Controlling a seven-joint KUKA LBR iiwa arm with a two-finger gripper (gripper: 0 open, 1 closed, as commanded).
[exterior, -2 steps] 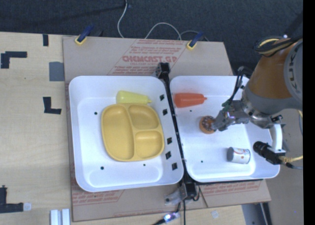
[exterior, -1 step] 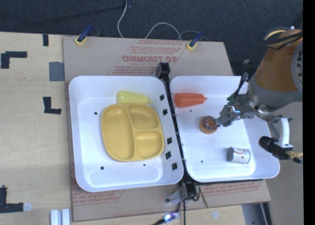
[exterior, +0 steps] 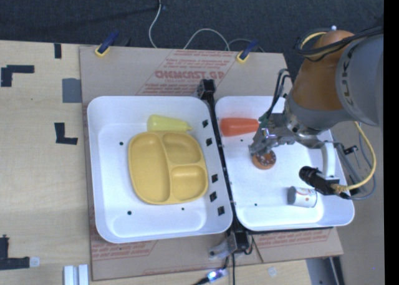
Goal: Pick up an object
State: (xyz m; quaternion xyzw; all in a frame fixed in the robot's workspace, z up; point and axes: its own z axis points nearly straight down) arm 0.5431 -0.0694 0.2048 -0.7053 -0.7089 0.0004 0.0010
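Wooden bench (exterior: pixel 37 165), a cardboard sheet (exterior: pixel 181 75) on it under two white bins (exterior: pixel 100 115).

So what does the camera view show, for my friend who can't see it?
A grey and orange robot arm reaches from the right, its hand low over a small round brown object in the right white bin. That bin also holds an orange carrot-like toy. The left bin holds a yellow divided plate.
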